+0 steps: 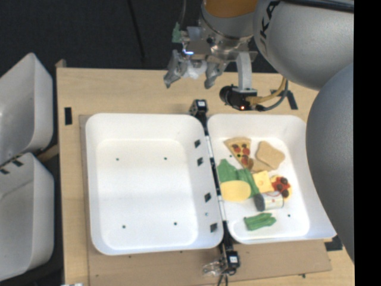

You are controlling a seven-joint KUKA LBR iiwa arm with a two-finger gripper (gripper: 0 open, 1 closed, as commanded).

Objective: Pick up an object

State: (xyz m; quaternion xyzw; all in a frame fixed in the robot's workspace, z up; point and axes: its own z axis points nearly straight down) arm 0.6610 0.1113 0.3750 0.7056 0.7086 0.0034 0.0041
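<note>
My gripper (190, 80) hangs high above the back edge of the bench, over the seam between the two bins, open with nothing between its fingers. The right bin (297, 136) holds a heap of toy food: a pizza slice (239, 147), a slice of bread (269, 155), a green leafy piece (229, 171), a yellow oval piece (234, 190), a yellow cheese square (262, 180), a red berry cluster (282, 186), a small grey and white piece (265, 202) and a green pod (259, 221). All lie well in front of and below the gripper.
The left bin (143, 183) is beside the right one, joined by black clips along the divider (209, 177). The wooden bench (119, 88) runs behind the bins. White boxes (21, 159) stand at the far left. The arm's grey body (339, 130) looms over the right edge.
</note>
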